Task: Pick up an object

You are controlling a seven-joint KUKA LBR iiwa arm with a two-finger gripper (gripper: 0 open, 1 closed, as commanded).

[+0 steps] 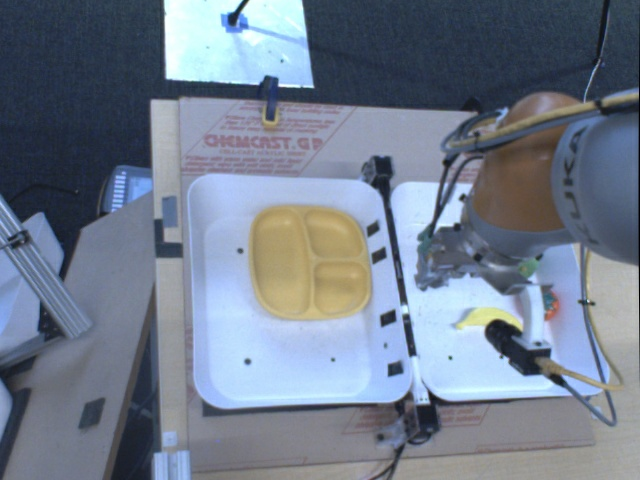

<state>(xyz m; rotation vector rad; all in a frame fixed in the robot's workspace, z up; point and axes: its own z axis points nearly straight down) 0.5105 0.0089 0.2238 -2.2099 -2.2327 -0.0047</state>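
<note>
A brown board on a bench carries two shallow white bins side by side, with dark carpet beyond. The left bin (215, 368) holds a yellow divided tray (305, 261), lying flat near its centre. The right bin (450, 368) holds a small yellow object (484, 318), a curved piece resembling a banana, lying on the floor near the front edge; something with a red-orange mark (549, 306) lies just beside it to the right, too obscured to identify.

The arm (545, 168) reaches over the right bin, its orange band above the wrist. The gripper (432, 263) sits low near the bin's left wall, apart from the yellow object. How far the pincer stands open cannot be told from this angle, and nothing is seen in it.

Judgement: the task is at the approach stage, with no pick made. The next move likely calls for shifting toward the yellow object and descending squarely over it.
</note>
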